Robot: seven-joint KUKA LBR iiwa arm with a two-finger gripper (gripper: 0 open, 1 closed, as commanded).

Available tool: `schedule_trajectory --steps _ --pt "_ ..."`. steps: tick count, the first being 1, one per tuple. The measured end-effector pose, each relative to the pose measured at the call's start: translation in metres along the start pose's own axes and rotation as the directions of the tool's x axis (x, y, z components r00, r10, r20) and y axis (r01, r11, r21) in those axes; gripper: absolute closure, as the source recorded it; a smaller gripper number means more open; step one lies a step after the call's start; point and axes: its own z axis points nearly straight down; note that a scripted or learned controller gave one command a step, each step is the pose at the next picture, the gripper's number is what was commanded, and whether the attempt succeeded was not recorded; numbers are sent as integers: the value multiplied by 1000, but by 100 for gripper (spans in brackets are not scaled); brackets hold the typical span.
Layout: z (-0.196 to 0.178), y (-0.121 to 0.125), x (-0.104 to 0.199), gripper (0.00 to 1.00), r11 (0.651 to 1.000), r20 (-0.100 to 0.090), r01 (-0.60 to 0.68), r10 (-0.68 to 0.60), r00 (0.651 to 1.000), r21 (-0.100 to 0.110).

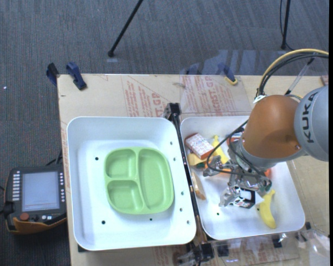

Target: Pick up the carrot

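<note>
1. Gripper [237, 197] hangs low inside the right bin [293, 221], near the bin's middle, below the arm's orange band [272, 129]; the metal parts and cables blur together, so I cannot tell whether it is open or closed, and nothing can be seen held in it.
2. What looks like the carrot [199, 190] is a slim orange-brown piece lying lengthwise against the right bin's left wall, left of the gripper and apart from it.
3. A small orange-red thing [268, 173] peeks out just right of the wrist, mostly hidden; what it is cannot be told.
4. A banana [266, 212] lies just right of the gripper, toward the bin's near right corner.
5. A red and white box [198, 144] sits at the far left of the same bin, with yellow pieces [217, 148] just beside it.
6. The left bin [73, 148] holds a green divided plate [139, 180], lying flat near its middle.
7. Both bins rest on a cardboard-covered bench [133, 93], with a blue clamp [76, 75] at its far left corner.
8. A handheld control pendant [38, 195] lies on the floor left of the bench.
</note>
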Motion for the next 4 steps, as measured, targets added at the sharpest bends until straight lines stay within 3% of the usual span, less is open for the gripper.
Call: schedule_trajectory --steps 1,2,3,4 --pt "0 -53 58 0 887 -3 461 -461 887 0" --pt "0 -18 -17 0 952 1 306 -306 952 0" --pt "0 -3 6 0 1000 -2 11 -11 1000 1" --pt "-1 -28 -64 0 999 2 -54 54 999 2"
